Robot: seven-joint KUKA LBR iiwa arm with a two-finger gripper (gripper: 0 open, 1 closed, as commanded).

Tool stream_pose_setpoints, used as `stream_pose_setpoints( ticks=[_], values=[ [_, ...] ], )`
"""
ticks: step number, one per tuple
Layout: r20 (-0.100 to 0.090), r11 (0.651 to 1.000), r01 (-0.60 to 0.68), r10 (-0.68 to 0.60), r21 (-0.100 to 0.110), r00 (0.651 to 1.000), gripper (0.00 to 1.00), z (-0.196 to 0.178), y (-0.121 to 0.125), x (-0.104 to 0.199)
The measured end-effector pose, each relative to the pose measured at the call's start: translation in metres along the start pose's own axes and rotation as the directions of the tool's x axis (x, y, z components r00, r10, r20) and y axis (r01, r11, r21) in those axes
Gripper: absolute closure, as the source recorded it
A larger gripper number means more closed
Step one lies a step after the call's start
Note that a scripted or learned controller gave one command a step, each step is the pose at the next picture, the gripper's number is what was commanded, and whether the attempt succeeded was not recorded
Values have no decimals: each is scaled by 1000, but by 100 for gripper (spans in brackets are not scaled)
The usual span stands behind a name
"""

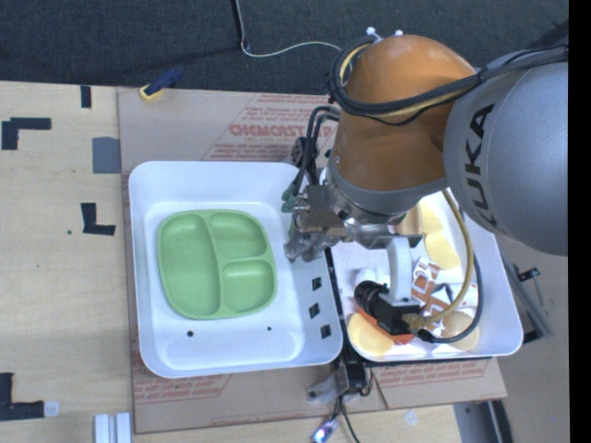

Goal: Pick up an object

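My gripper [301,238] hangs under the big orange-banded wrist, over the rim between the two bins. It is just right of the green three-part plate [218,263], which lies flat in the left bin [148,247]. In the right bin [503,326], mostly hidden by the arm, lie pale yellow pieces [436,238], a small orange-and-white patterned object [428,284], a tan round piece [369,340] at the front and something red [399,337] beside it. I see nothing between the gripper's fingers.
The bins sit on a cardboard sheet [268,127] on the wooden bench. A white cable [277,52] runs over the dark cloth at the back. A blue-and-yellow clip [160,83] lies at the cardboard's far left corner.
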State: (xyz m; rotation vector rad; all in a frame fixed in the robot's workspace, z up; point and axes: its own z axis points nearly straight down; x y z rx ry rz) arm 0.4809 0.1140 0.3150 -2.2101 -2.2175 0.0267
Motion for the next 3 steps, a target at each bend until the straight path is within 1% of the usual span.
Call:
stream_pose_setpoints(
  ticks=[1, 2, 3],
  values=[
    [-5, 1000, -4, 4, -23, 1000, 100, -70, 2, -37],
    [-4, 1000, -6, 6, -24, 1000, 100, -123, 0, -89],
    [-6, 1000, 5, -6, -23, 1000, 100, -161, 0, -9]
  ],
)
